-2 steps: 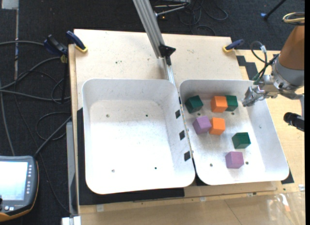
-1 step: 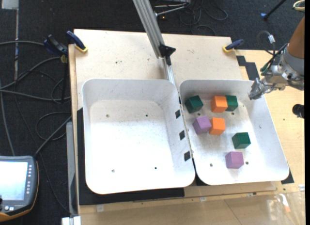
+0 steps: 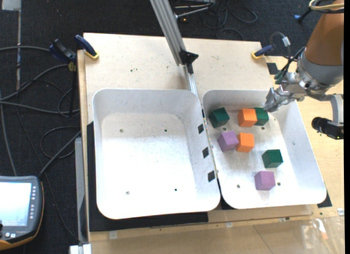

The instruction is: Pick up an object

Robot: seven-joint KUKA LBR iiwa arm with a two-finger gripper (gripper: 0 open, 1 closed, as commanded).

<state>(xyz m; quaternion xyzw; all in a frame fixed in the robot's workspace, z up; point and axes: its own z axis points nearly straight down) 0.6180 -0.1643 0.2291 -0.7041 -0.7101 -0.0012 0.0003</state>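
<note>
Gripper of the grey arm, poised at the upper right of the right bin; whether it is spread or closed cannot be told at this scale, and nothing is seen in it. The nearest candidate is a green cube, just below and slightly left of the tip and touching an orange cube on its left. Further cubes lie well apart: green, purple, orange, green, purple. A short descent down and left would probably meet the near green cube; its orange neighbour crowds one side.
</note>
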